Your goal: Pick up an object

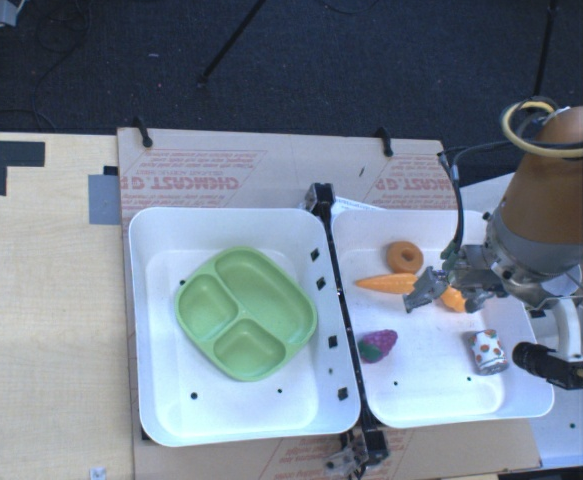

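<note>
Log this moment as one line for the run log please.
gripper low in right bin, at carrot | hold: not evident | nearby: donut, grapes, can | left bin: green plate

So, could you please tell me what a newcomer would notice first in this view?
Probably the green divided plate, lying alone in the left bin. Next, the arm's gripper, low over the carrot in the right bin, with a doughnut, purple grapes and a small can around it.
</note>
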`<state>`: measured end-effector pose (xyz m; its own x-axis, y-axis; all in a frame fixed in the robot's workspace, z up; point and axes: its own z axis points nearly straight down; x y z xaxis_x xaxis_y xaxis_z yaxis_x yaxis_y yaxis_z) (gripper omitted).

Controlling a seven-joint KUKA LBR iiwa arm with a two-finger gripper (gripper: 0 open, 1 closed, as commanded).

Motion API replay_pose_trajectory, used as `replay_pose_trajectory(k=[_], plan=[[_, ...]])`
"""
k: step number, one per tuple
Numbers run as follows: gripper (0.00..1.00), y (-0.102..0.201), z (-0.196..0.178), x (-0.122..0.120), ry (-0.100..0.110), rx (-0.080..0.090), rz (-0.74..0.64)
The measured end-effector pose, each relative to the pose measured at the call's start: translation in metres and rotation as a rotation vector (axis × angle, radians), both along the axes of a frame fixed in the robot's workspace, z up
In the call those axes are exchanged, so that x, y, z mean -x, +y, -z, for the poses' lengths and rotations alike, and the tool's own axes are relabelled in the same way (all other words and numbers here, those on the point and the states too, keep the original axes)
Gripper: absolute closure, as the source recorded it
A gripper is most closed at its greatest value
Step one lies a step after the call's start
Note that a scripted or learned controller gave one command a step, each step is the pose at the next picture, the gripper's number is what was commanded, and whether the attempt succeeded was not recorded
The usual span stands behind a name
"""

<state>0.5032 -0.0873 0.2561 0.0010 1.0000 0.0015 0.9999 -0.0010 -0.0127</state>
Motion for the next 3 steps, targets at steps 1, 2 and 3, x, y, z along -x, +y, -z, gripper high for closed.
replay_pose_trajectory(k=[1, 2, 3], plan=[[0.00, 0.000, -0.005, -0.002, -0.011, 0.002, -0.002], [0.00, 0.002, 0.059, 0.000, -0.003, 0.000, -0.001], [0.00, -0.003, 0.105, 0.003, -0.004, -0.001, 0.000]])
